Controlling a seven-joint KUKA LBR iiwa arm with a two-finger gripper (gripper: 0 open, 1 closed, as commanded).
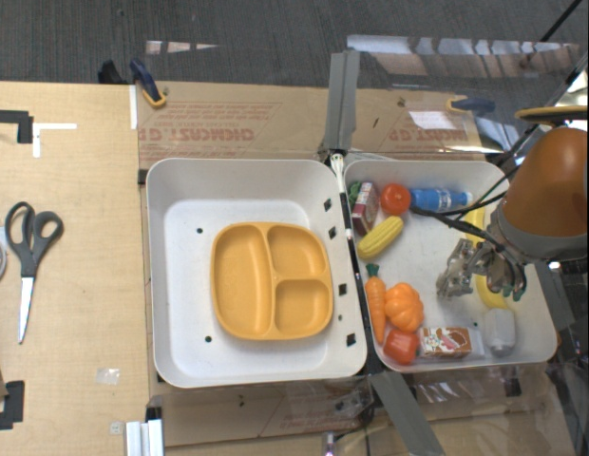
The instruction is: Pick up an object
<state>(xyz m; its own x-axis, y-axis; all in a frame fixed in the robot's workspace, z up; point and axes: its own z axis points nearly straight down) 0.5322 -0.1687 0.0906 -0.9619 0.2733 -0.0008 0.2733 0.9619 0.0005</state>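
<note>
The end effector (pixel 458 275) hangs low over the right bin (pixel 437 245), just beside a yellow object (pixel 492 291). I cannot tell its state, and nothing is seen pinched in it. Around it in this bin lie a corn cob (pixel 381 237), a tomato (pixel 395 199), a blue bottle (pixel 439 199), a carrot (pixel 375 304), a small pumpkin (pixel 404 305) and a small carton (pixel 445 342). The left bin (pixel 176 274) holds a yellow divided plate (pixel 272 280). Scissors (pixel 29 255) lie on the table (pixel 66 350), well apart.

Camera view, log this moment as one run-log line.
grey arm's gripper: low in right white bin | nearest: yellow banana | orange divided plate: left white bin | object pick: not confirmed
</note>
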